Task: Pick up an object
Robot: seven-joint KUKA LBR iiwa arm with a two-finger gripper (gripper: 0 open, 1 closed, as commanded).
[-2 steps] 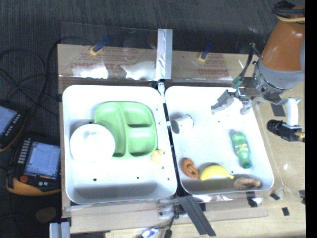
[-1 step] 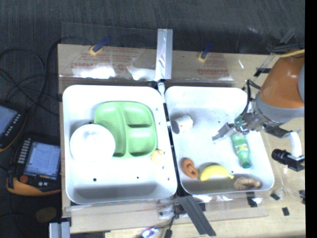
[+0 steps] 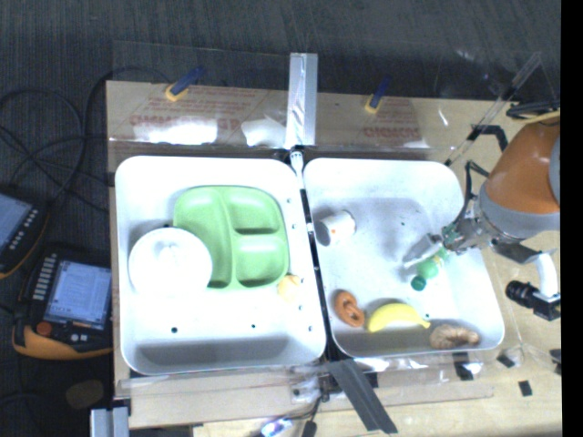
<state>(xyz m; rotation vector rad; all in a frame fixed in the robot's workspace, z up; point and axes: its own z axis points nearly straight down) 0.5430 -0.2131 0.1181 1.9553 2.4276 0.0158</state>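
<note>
The left bin (image 3: 127,335) holds a green tray (image 3: 239,235) and a white plate (image 3: 169,260) overlapping its left edge, with a small yellow piece (image 3: 289,286) at the tray's near right corner. The right bin (image 3: 392,176) holds a white cup (image 3: 334,227), a pretzel (image 3: 348,307), a banana (image 3: 397,317), a brown lump (image 3: 454,336) — and a green bottle (image 3: 426,270). The gripper (image 3: 448,239) sits at the bottle's far end, touching it; whether it is clenched I cannot tell. The arm (image 3: 521,185) reaches in from the right, angled down and leftward.

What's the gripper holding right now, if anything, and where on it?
Cannot be told. The gripper sits low in the right bin, right at the upper end of a small green bottle, but the view is too blurred to show a grasp.
</note>
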